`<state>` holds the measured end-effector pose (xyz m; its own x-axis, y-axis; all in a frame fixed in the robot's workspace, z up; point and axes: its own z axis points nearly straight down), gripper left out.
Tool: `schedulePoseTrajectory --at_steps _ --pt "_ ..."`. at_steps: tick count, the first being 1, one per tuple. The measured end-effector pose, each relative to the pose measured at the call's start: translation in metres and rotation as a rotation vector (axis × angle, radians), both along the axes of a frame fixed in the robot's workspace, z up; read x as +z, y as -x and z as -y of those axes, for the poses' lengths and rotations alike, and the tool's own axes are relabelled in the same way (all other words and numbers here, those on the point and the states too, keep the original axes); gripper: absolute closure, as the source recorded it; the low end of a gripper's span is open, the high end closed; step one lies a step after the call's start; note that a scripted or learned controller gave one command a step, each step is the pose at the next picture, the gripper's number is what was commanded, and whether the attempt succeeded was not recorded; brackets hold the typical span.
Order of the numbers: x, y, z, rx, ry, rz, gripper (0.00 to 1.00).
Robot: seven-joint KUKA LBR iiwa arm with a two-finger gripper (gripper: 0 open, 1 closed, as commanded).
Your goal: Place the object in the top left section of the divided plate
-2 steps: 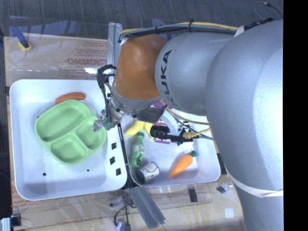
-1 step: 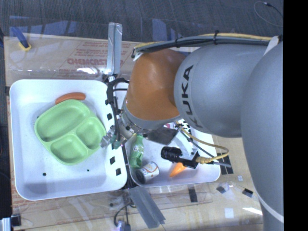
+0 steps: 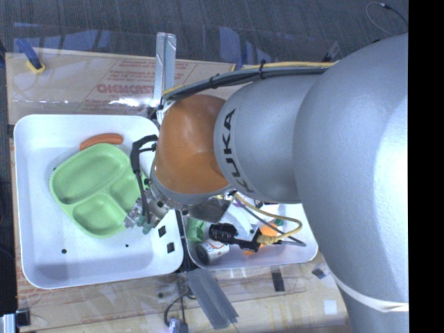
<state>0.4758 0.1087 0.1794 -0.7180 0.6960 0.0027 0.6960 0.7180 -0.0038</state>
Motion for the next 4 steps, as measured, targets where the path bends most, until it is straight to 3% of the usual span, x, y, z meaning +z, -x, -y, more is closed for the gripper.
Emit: schedulePoseTrajectory --at_steps 1,2,3,4 --pt "0.113 -0.002 0.051 -0.325 0.000 0.007 1.00" --pt "0.148 -0.018 0.065 -0.182 0.000 0.006 1.00" --pt "0.193 -0.001 0.024 -0.475 0.000 0.008 1.00" --pt "0.224 -0.003 -0.015 -0.593 0.001 0.006 1.00"
